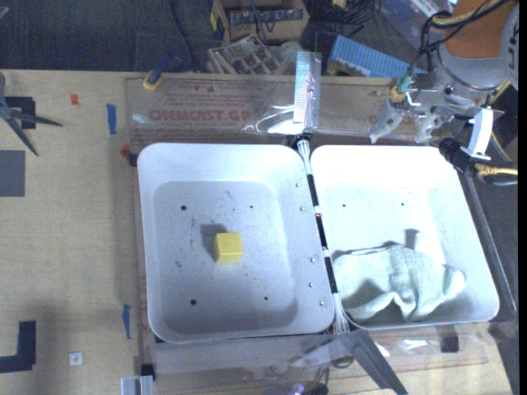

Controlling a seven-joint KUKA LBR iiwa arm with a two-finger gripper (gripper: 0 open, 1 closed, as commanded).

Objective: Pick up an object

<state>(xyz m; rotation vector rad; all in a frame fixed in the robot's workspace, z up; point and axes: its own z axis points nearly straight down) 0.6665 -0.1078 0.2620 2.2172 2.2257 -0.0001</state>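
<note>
Although the gripper (409, 122) is seen at the upper right of the frame, above the far rim of the right bin (473, 220), its metal parts are small and blurred, so whether it is released or clenched cannot be told; nothing is seen held in it. Most of the arm (478, 31) is cut off by the top and right edges, with only the orange band and part of the grey wrist shown. Below the gripper, in the lower part of the right bin, a crumpled white cloth (403, 282) is laid, hard to separate from the white floor. At the centre of the left bin (165, 188), well apart from the gripper, a small yellow block (229, 248) is seen, cube-like and bright, with a grey shadow at its upper left.
</note>
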